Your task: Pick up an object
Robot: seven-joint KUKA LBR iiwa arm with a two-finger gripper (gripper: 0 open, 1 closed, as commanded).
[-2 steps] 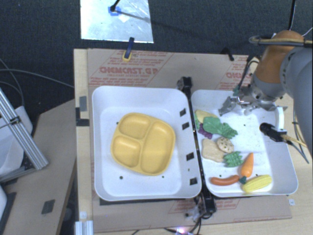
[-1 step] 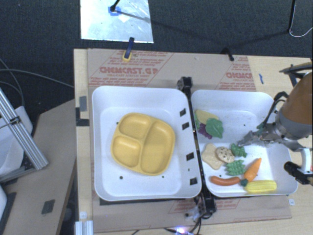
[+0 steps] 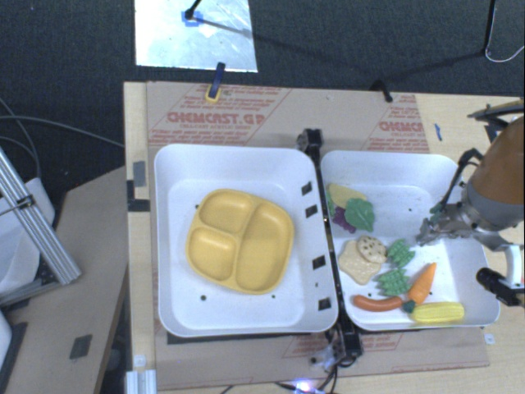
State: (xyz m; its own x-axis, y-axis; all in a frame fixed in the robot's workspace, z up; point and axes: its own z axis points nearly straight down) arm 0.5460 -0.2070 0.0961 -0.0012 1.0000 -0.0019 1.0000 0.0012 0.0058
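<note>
Several toy foods lie in the right bin [image 3: 394, 171]. A yellow piece [image 3: 340, 194] sits beside a green leafy piece [image 3: 359, 213] with purple grapes [image 3: 339, 218]. Lower down are a tan toast slice [image 3: 361, 259], two green broccoli pieces [image 3: 400, 253] [image 3: 393, 282], an orange carrot [image 3: 422, 281], a red sausage [image 3: 378, 304] and a yellow corn cob [image 3: 437, 311]. My gripper [image 3: 430, 228] hangs low over the bin's right half, just up and right of the upper broccoli piece and above the carrot. Nothing is visibly held.
The left bin [image 3: 176, 220] holds a yellow divided plate [image 3: 240, 240]. A black clip divider [image 3: 322, 220] runs between the bins. The grey and orange arm [image 3: 502, 179] comes in over the right bin's right wall. Brown cardboard [image 3: 271, 113] lies beneath the bins.
</note>
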